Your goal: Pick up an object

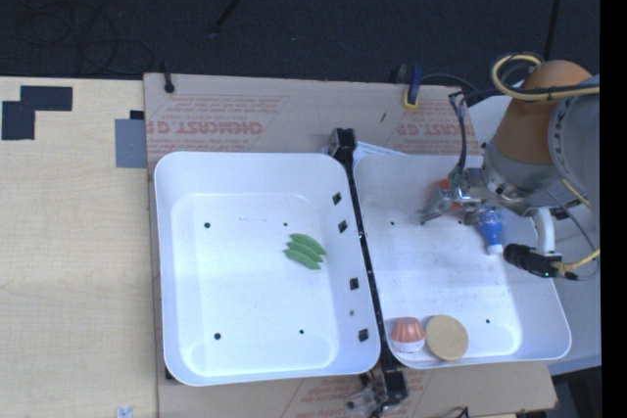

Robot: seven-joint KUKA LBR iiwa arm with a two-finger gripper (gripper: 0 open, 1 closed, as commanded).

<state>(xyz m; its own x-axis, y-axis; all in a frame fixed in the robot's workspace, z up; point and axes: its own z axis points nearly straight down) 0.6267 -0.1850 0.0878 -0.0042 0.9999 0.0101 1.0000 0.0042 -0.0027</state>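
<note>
A green pea-pod-like object [306, 251] lies near the middle of the left bin [186, 181]. In the right bin [534, 333], at the front edge, rest an orange-and-white rounded object [408, 334] and a tan disc [447, 338], side by side. The gripper [431, 212] hangs over the back part of the right bin, its fingers pointing left, with nothing visible between them. A blue part [489, 230] sits just right of the gripper on the wrist.
A black divider rail [358, 250] runs between the two bins. The grey arm with its orange band [537, 127] covers the right bin's back right corner. Cables [460, 127] loop behind the bins on the cardboard sheet.
</note>
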